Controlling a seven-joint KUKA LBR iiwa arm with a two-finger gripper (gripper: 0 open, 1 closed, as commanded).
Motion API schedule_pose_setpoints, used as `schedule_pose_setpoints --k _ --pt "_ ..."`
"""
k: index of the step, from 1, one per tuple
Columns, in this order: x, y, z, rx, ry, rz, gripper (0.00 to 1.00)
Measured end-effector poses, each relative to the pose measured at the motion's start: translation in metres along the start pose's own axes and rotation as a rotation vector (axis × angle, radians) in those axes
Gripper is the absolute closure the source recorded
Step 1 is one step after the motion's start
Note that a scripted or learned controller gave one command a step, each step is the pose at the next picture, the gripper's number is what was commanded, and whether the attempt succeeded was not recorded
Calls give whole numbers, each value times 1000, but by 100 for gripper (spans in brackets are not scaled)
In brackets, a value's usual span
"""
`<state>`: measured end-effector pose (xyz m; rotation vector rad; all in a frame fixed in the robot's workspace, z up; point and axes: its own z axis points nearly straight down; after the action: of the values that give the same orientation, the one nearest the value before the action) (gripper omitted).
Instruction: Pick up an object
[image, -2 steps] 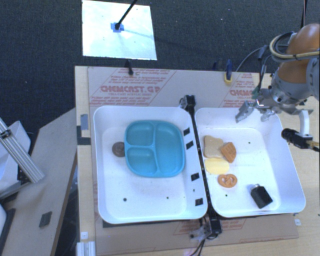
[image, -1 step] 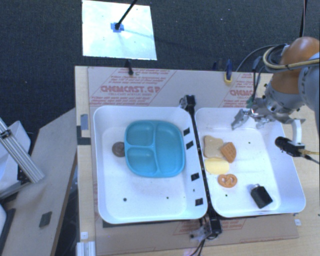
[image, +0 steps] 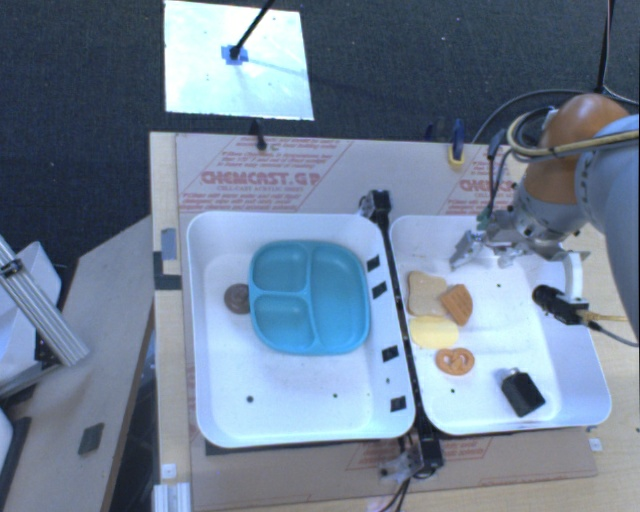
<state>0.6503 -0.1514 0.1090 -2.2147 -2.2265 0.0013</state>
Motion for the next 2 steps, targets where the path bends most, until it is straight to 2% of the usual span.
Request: schedule_pose_setpoints --k 1,2 --pt "1 1 25 -1 -1 -1 0" --pt "0 2 12 -7 -2 -3 100"
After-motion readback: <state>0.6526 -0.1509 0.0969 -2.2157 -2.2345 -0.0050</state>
